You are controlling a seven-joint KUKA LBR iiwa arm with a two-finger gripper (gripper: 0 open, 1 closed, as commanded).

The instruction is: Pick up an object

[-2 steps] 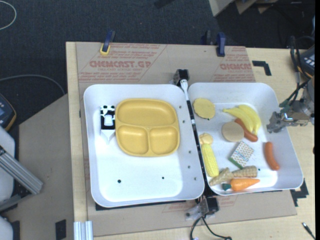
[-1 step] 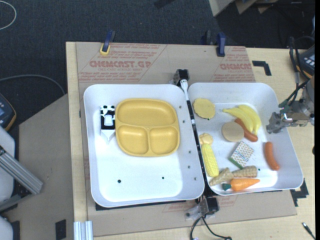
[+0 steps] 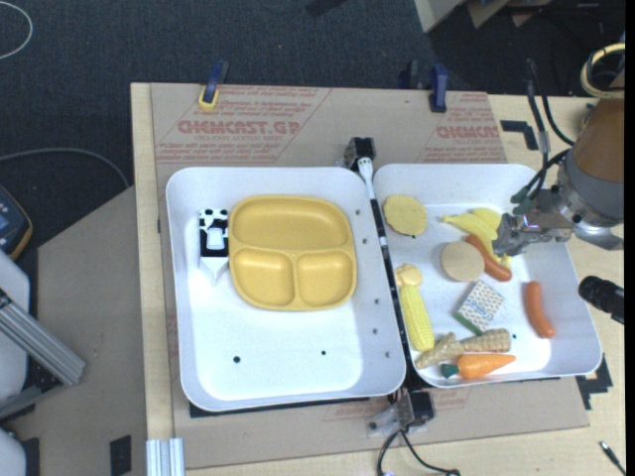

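Note:
The right bin point(image 3: 575, 350) holds several toy foods. Among them are a pale yellow round slice point(image 3: 405, 214), a yellow banana point(image 3: 474, 222), a tan disc point(image 3: 460, 261), a red pepper point(image 3: 495, 264) and a red sausage point(image 3: 539, 308). Nearer the front lie a corn cob point(image 3: 414, 308), a patterned white block point(image 3: 481, 303), a tan cone-shaped piece point(image 3: 468, 345) and an orange carrot point(image 3: 478, 365). My gripper point(image 3: 513, 234) reaches in from the right and hangs low over the banana's right end and the top of the red pepper. Nothing is visibly lifted.
The left bin point(image 3: 198, 365) carries a yellow divided plate point(image 3: 293, 251) and a small black-and-white object point(image 3: 213, 232) beside it. A black divider strip point(image 3: 377, 226) runs between the bins. Cables and the arm's grey wrist point(image 3: 595, 181) crowd the right side.

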